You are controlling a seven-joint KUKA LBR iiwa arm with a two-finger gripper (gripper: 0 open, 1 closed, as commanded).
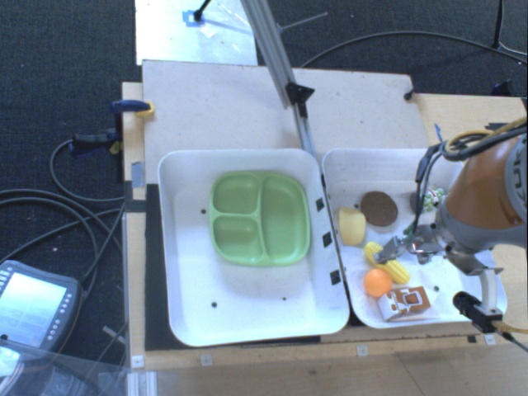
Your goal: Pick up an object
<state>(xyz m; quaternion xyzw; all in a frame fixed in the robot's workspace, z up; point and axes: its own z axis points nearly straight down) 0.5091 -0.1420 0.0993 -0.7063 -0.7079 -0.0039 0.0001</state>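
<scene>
Two white bins [177, 304] sat side by side on your desk [214, 97]. Your gripper [388, 254] hung just right of the yellow corn cob [386, 261], near the orange ball [377, 282]; I couldn't tell how its jaws stood.

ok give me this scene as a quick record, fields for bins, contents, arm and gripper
left bin: holds a green divided plate
right bin: brown round disc, pale yellow block, yellow corn-like piece, orange ball, small orange-and-white box
arm: reaches in from the right, over the right bin
gripper: low, at the corn-like piece; grasp cannot be told
</scene>
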